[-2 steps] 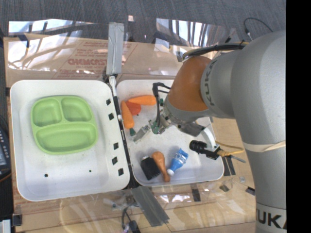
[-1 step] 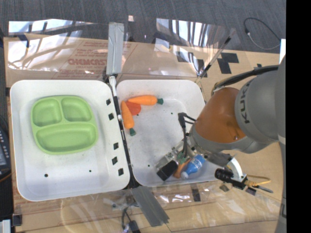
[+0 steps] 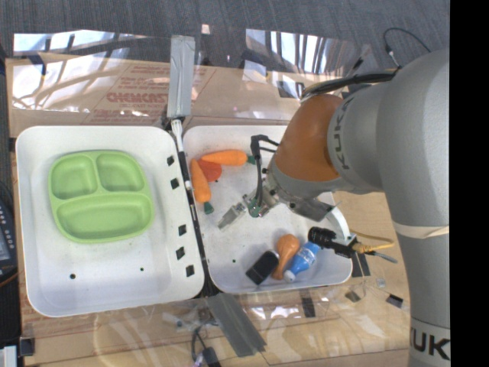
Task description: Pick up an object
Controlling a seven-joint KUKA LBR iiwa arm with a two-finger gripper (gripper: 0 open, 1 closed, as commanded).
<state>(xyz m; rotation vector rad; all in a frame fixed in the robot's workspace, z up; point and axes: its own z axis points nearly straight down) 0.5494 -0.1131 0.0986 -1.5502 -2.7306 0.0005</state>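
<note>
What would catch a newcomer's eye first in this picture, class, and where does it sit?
The big grey arm with its orange band looms over the right bin, its hand low above the bin's floor. In the left bin lies a bright green divided plate. Two orange carrots lie near the right bin's far left corner.

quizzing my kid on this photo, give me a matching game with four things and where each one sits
Things:
1. green divided plate
2. black block
3. blue bottle
4. gripper

Places:
A. near the front wall of the right bin, left of the orange toy drumstick
B. in the left bin
C. over the middle of the right bin
D. near the front wall of the right bin, right of the orange toy drumstick

Pairs: 1-B, 2-A, 3-D, 4-C
</note>
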